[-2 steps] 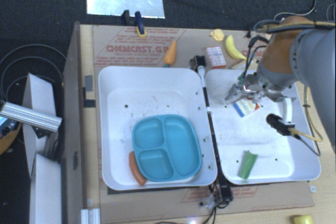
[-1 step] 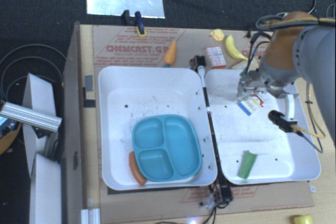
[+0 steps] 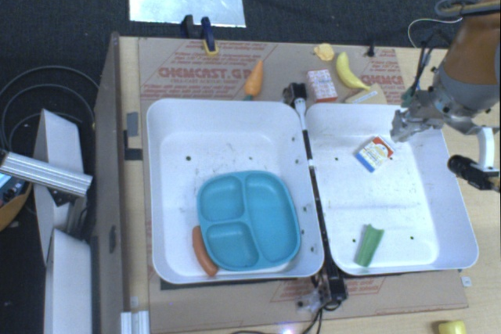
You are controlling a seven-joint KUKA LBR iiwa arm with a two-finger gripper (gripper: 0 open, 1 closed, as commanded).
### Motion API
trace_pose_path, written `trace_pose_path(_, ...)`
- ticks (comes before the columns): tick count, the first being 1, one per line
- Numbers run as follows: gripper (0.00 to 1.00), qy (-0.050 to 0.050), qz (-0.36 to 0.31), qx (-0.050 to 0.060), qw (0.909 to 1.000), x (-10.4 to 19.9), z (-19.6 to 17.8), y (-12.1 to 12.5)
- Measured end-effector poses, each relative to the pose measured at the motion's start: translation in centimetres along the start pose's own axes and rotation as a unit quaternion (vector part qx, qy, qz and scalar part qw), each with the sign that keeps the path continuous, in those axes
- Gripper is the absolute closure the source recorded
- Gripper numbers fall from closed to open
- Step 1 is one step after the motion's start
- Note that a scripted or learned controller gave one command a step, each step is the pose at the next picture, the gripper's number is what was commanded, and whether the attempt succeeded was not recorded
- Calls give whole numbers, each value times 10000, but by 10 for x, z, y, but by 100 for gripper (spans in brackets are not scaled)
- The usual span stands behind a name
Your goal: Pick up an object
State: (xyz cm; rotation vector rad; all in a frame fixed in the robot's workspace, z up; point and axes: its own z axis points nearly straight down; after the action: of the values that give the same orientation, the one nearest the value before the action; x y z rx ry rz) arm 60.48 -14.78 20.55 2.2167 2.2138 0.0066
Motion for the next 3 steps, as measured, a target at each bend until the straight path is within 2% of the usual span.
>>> trace_pose_path(1,0,10,-12,32,10000,2,6,0)
trace_pose_path(3,0,10,-12,32,10000,2,6,0)
